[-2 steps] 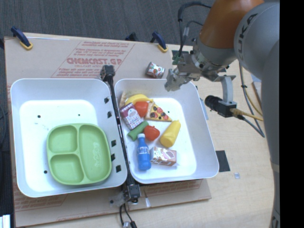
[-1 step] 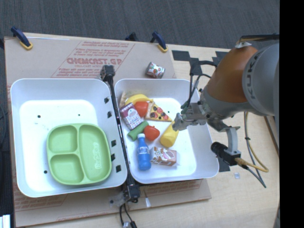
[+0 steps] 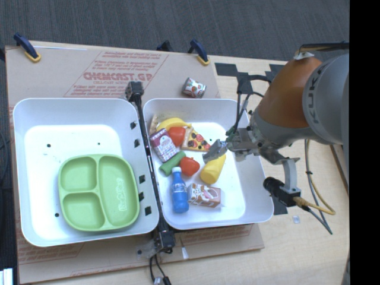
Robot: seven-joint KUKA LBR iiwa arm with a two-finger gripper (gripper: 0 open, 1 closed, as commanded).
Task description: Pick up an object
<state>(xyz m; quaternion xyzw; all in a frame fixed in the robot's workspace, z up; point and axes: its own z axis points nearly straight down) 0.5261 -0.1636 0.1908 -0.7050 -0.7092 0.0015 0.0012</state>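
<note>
The right bin (image 3: 252, 203) holds several toy foods: a banana (image 3: 169, 123), a pizza slice (image 3: 195, 139), a red tomato (image 3: 177, 135), a maroon packet (image 3: 164, 145), a red and green pepper (image 3: 183, 166), a blue bottle (image 3: 179, 190), a brown carton (image 3: 205, 195) and a yellow piece (image 3: 212, 169). My gripper (image 3: 215, 150) hangs low over the bin's middle, just above the yellow piece's upper end and right of the pizza slice. Nothing shows between its fingers.
The left bin (image 3: 35, 123) holds a green divided plate (image 3: 98, 192). A small crumpled can (image 3: 193, 88) lies on the cardboard behind the right bin. Blue clamps (image 3: 199, 50) stand along the back edge. Cables hang at the arm's right side.
</note>
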